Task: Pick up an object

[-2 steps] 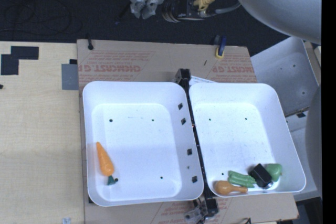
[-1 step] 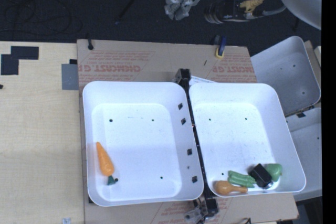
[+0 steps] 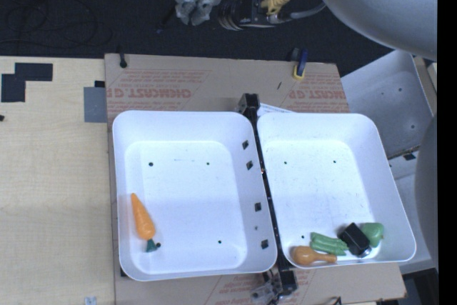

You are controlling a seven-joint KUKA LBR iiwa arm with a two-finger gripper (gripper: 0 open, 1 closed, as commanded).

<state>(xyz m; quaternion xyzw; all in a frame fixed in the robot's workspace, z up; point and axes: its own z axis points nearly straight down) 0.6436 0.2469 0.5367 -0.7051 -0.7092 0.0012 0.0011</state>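
Two bins lay well nearward of the end effector (image 3: pixel 196 0); carrot (image 3: pixel 142 216) lengthwise near-far at left; finger state unclear.

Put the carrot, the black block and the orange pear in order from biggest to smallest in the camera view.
1. carrot
2. and 3. orange pear and black block: too alike to rank.

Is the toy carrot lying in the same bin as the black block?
No: the carrot lies alone in the left bin, while the black block sits in the right bin.
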